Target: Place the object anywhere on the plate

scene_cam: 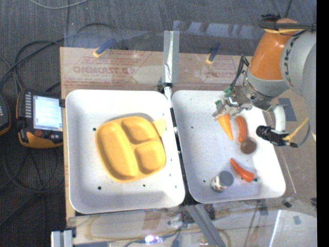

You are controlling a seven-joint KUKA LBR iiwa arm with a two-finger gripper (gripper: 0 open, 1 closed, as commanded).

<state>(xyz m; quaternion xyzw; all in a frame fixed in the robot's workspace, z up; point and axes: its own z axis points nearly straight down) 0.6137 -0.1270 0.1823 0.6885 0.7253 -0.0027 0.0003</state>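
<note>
Nearest the bench's front edge, in the right bin (267,187), lie a small metal can (222,181) and a red-orange chili pepper (241,170); a brown round piece (248,146) and an orange sausage-shaped piece (240,129) sit further back. The yellow divided plate (132,147) waits in the left bin (82,189), well apart. Farthest back, the gripper (226,108) hangs at the green top of a toy carrot (226,125) — whether it is pinching the carrot I cannot tell. A hold on that narrow end could slip, and the carrot would drop short of the plate.
</note>
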